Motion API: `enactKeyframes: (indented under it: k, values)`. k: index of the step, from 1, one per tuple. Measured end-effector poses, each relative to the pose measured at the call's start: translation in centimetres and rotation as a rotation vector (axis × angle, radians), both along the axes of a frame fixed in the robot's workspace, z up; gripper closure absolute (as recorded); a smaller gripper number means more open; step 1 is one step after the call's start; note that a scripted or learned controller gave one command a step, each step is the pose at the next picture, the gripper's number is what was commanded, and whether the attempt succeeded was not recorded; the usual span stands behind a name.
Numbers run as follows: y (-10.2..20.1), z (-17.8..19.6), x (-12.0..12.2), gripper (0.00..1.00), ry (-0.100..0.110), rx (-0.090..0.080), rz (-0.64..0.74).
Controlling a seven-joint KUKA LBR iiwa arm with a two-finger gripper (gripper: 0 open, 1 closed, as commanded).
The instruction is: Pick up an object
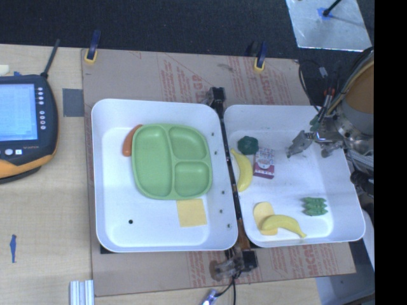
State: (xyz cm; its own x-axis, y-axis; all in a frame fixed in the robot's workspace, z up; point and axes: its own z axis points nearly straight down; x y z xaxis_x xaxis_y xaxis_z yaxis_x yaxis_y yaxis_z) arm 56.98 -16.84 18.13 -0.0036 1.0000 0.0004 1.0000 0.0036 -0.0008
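Observation:
My gripper [313,149] hangs over the upper right part of the right bin [331,230], open, with nothing between its fingers [296,147]. Left of it lie a small pink-and-white box [264,162], a dark green round piece [247,145] and a banana [244,171] against the bin's left wall. Near the front of that bin are a second banana [284,223] on a pale yellow piece [262,212], and a knobbly green item [313,206].
The left bin [108,170] holds a green divided plate [172,161], an orange sausage-like piece [129,140] tucked under its left edge, and a yellow square slice [192,212]. A handheld control pad [22,122] lies on the bench at far left.

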Motion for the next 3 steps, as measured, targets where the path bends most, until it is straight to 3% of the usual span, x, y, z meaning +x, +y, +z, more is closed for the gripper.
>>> enactKeyframes:
  k: [1,2,3]
  values:
    - [6.4,0.4,-4.6,0.00,0.004,0.000,0.003]
    - [-2.6,-7.9,-4.9,0.00,0.004,-0.001,-0.001]
    - [-4.4,-5.1,-9.4,0.00,0.003,0.001,-0.001]
